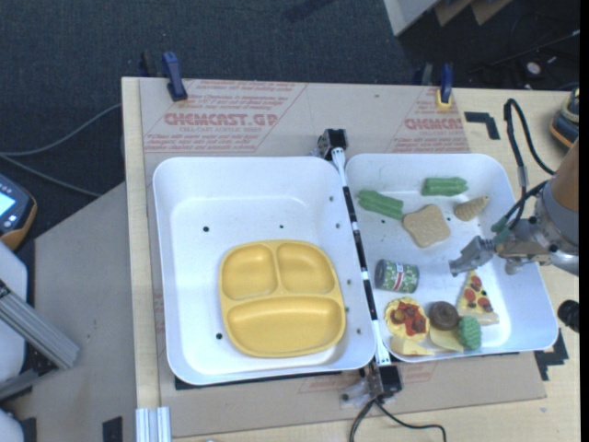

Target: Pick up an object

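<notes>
The right bin holds several toy foods. At its back lie a green bean pod, a green pickle, a slice of toast and a tan shell-shaped piece. A small green can lies on its side near the divider. At the front sit a round pizza piece, a dark donut and a pizza slice. My gripper hangs low over the right bin, just above the pizza slice and right of the toast. Nothing shows in its grasp.
The left bin holds a yellow divided plate. A black rail separates the bins. Blue clamps pin the board at the back. Black cables run along the right side by the arm.
</notes>
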### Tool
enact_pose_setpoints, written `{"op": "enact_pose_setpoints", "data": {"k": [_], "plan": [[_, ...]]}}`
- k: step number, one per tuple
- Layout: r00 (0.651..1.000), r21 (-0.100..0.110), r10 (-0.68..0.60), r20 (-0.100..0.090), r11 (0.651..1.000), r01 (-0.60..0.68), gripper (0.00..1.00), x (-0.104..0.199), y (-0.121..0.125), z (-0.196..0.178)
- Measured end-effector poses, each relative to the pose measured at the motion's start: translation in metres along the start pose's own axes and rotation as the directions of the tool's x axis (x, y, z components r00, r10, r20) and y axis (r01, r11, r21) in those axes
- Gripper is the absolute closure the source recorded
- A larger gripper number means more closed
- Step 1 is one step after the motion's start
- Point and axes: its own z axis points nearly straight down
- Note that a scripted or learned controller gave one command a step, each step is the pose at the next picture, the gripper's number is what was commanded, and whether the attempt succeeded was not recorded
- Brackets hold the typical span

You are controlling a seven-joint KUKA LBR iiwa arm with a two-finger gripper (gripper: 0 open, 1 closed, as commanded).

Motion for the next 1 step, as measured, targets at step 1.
{"op": "enact_pose_setpoints", "data": {"k": [1], "plan": [[1.000,-0.012,-0.002,0.006,1.000,0.002,0.00,-0.0303,0.0875,0.1327]]}}
